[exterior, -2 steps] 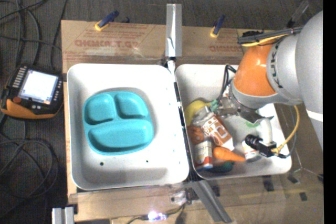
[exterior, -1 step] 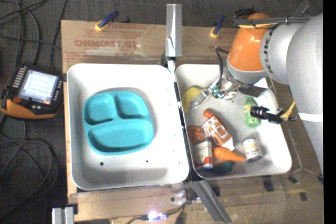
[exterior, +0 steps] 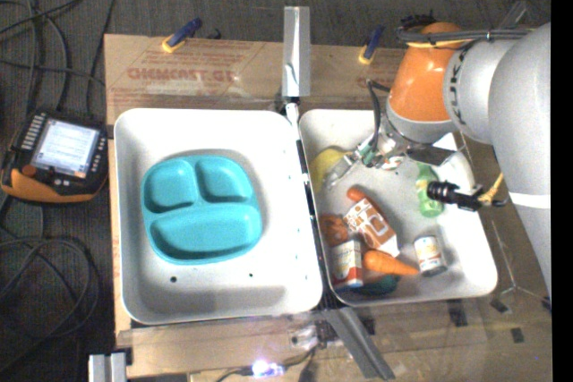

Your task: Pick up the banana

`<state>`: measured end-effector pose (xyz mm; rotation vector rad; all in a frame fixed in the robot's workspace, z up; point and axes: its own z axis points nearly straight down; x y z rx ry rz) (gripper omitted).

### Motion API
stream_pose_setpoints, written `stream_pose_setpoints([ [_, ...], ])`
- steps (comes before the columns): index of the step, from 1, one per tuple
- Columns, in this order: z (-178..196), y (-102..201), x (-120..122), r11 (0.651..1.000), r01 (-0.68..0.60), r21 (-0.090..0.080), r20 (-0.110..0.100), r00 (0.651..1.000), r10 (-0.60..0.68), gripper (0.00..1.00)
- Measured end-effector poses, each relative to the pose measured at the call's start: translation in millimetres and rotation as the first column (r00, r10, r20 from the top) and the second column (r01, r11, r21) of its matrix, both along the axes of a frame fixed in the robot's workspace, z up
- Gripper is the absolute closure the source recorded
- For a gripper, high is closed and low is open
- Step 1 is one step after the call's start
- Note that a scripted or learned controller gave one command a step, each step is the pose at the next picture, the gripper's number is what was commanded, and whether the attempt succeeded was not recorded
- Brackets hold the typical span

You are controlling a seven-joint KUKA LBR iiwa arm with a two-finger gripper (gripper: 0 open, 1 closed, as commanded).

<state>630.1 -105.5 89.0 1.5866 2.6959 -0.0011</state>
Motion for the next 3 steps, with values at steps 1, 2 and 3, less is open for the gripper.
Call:
stream_pose_setpoints([
  [1,0,0,38,0.999,0.051,0.006,-0.021,0.999,-0.051,0.00],
  [2,6,-1,39,0.999,0.049,0.002,-0.014,0.999,-0.049,1.00],
  [3,92,78,38,0.998,0.063,0.006,-0.015,0.998,-0.063,1.00],
])
